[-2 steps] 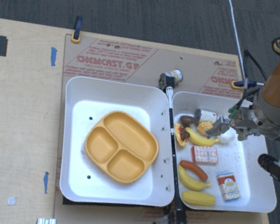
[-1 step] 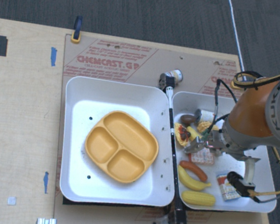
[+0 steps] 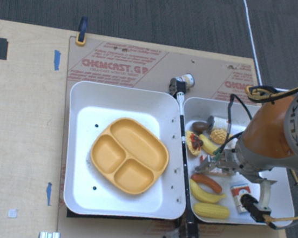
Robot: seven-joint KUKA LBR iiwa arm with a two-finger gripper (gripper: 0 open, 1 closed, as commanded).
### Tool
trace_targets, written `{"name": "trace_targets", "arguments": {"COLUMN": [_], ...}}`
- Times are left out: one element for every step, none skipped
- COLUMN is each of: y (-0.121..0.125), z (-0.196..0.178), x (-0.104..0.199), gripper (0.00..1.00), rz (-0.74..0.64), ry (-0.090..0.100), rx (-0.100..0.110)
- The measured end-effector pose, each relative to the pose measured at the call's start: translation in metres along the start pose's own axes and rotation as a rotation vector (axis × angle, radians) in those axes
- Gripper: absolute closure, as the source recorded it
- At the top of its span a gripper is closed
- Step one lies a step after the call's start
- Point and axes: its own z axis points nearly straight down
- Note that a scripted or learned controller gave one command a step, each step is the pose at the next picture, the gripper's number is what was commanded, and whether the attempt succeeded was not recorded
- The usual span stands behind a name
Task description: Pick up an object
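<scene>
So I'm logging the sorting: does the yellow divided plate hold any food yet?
No. The yellow plate lies in the left bin, its three compartments bare.

Yellow banana (image 3: pixel 205 193), corn cob (image 3: pixel 212 210), red sausage (image 3: pixel 206 180) lying flat, close together, right bin's near-left corner

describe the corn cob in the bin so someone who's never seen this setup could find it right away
Start at the right-hand white bin, the one the grey and orange arm reaches into. Go to its near edge, where the corn cob lies on its side, just below a banana and a red sausage. It is the bumpy, straight yellow piece; the banana is smooth and curved.
</scene>
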Motion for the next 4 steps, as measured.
{"name": "trace_targets", "arguments": {"y": [-0.009,-0.003,0.029,0.012], "z": [0.000,0.000,0.000,0.000], "x": [0.002,0.002,0.000,0.001], "gripper": [0.00,0.00,0.00,0.00], "rz": [0.000,0.001,0.000,0.000], "ry": [0.000,-0.001,-0.001,0.000], "rx": [-0.002,0.000,-0.002,0.000]}}
